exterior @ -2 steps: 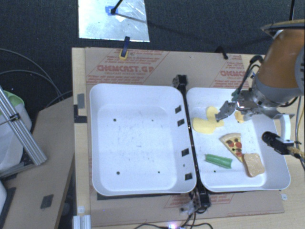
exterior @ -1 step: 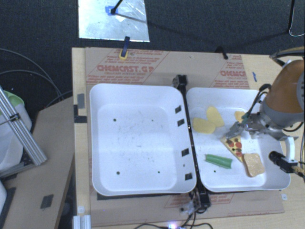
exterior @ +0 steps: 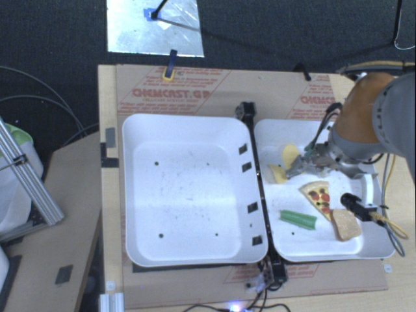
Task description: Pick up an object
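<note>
Your tool [exterior: 300, 166] sits low in the right bin [exterior: 370, 252], grip unreadable, yellow pieces [exterior: 284, 163] at its nine o'clock; pizza slice [exterior: 317, 194], green piece [exterior: 298, 219] and bread [exterior: 346, 224] lie toward six.

Bins [exterior: 188, 129]: smooth white plastic, slight gloss. Bench board [exterior: 214, 86]: matt brown cardboard. Beyond the gripper [exterior: 300, 166], a dull metal plate [exterior: 155, 18].

white bins [exterior: 188, 125]; yellow piece [exterior: 289, 153], green stick [exterior: 298, 219], tan bread slice [exterior: 346, 225]. pizza slice [exterior: 317, 194]: orange-yellow, red spots. arm [exterior: 374, 116]: grey, orange band.

Grey arm [exterior: 396, 119] with orange band [exterior: 361, 112], dark cables.
</note>
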